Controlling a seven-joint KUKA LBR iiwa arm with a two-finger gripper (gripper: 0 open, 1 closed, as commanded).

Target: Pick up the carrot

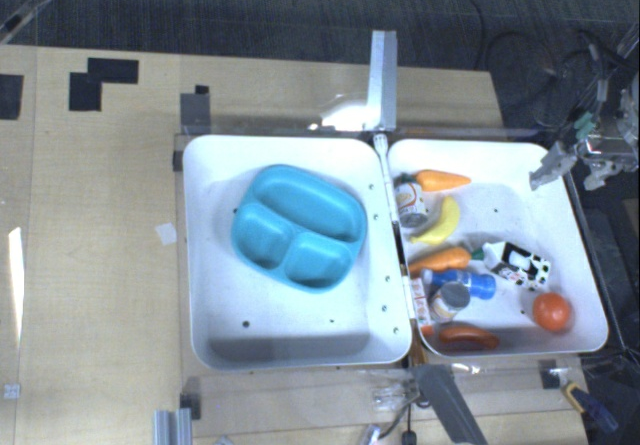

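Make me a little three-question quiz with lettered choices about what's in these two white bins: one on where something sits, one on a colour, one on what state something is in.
1. Where is the blue divided plate?
A. In the left bin
B. In the right bin
C. On the bench outside the bins

2. What colour is the round ball in the right bin's near corner?
A. Green
B. Orange-red
C. White

3. How does the carrot stand just now?
A. Lifted above the bin
B. Lying in the right bin, apart from the end effector
C. Resting on the blue plate

Answers: 1 A, the plate lies alone in the left bin. 2 B, the ball is plainly orange-red. 3 B, the carrot lies near the bin's far edge beside the banana, while the end effector is over at the bin's far right corner.
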